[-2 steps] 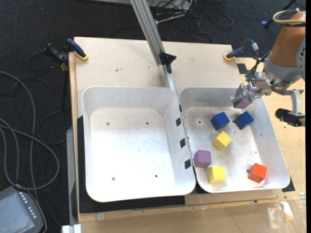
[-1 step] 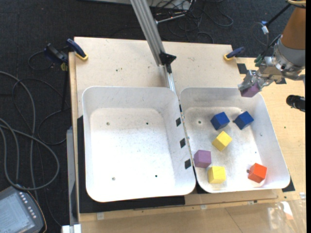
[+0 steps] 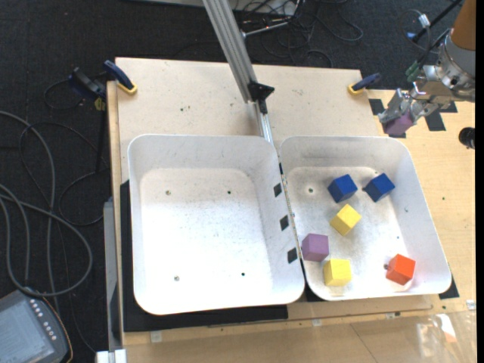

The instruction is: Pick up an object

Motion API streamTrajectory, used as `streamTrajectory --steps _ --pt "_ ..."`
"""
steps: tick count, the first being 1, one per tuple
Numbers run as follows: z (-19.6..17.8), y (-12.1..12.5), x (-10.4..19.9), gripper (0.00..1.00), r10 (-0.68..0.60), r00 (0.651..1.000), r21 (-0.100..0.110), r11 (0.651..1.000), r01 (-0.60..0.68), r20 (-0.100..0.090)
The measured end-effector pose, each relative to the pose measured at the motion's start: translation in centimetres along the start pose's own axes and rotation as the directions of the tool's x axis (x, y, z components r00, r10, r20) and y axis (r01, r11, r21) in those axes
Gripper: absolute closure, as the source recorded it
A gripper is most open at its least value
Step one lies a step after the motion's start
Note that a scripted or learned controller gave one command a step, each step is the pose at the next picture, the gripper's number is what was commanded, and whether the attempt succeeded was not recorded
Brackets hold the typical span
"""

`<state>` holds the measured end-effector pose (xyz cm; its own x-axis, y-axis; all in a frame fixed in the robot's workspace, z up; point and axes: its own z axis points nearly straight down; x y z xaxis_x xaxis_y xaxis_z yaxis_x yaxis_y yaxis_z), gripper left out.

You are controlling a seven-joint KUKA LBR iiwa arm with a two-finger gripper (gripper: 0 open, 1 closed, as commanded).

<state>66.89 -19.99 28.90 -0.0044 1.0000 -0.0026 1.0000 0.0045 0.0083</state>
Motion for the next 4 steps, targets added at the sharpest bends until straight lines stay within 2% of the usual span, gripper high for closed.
streamTrajectory --steps 1,3,4 --pt "1.7 -0.2 4.7 1.00 -0.002 1.000 0.011 1.000 0.002 -0.004" --pt "3.1 -0.9 17.4 1.00 -0.004 1.000 0.011 1.000 0.005 -0.005" --pt "5.0 -1.9 22.9 1.00 -0.003 1.000 0.012 1.000 0.003 -0.004"
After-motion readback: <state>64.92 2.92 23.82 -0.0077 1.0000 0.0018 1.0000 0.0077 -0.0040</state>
